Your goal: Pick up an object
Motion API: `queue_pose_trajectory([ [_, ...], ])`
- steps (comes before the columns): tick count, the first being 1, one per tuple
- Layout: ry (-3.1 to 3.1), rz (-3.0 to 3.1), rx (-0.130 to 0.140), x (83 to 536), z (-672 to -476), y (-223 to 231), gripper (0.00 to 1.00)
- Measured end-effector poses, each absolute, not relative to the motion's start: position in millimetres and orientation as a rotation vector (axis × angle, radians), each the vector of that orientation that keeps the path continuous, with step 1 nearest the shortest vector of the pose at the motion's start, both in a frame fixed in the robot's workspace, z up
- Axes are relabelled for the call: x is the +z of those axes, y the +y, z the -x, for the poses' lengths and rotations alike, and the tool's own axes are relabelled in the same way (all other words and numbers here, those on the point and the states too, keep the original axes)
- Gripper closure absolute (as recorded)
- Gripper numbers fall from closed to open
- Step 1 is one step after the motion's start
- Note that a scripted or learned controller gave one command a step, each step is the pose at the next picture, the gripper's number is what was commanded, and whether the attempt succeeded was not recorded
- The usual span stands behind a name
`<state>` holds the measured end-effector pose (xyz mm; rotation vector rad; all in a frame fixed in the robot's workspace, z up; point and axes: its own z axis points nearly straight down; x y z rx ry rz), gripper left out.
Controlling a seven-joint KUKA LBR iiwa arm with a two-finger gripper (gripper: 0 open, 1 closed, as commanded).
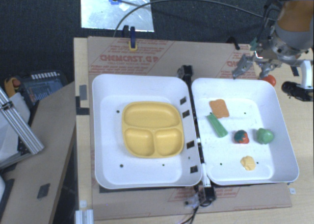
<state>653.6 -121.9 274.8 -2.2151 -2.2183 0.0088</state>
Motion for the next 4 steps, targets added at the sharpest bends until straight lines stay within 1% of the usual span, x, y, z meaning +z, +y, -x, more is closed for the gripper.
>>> queue_pose_trajectory([
  [1,-2.226,2.219,-0.001,281.3,-655.4,-121.7,0.00],
  [2,-2.227,2.214,0.001,234.7,-655.9,-112.5,0.00],
  [3,-2.225,2.214,0.003,177.0,-650.4,-105.0,0.00],
  [4,-2.227,2.213,0.002,118.0,-649.1,-96.5,0.00],
])
